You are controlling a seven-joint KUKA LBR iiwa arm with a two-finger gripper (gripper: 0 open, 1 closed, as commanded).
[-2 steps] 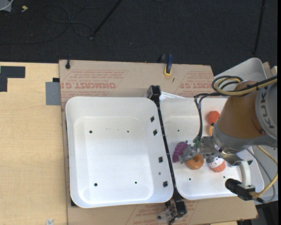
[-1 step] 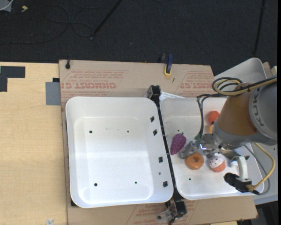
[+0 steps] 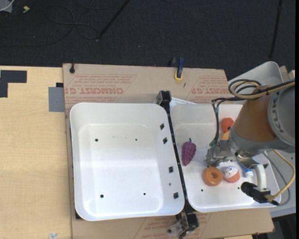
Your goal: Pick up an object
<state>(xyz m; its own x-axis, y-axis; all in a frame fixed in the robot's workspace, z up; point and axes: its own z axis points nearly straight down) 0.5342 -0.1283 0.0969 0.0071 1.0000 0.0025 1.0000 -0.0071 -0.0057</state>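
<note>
Orange ring (image 3: 212, 176) just below gripper (image 3: 218, 157), gripper state unclear; purple grapes (image 3: 188, 151) near divider; left bin (image 3: 79, 133) roomy.

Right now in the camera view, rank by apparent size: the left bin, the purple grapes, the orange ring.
1. Left bin, by far the largest.
2. Purple grapes.
3. Orange ring.
The grapes look longer and the ring rounder, so those two are close; I would not press that ranking.
</note>
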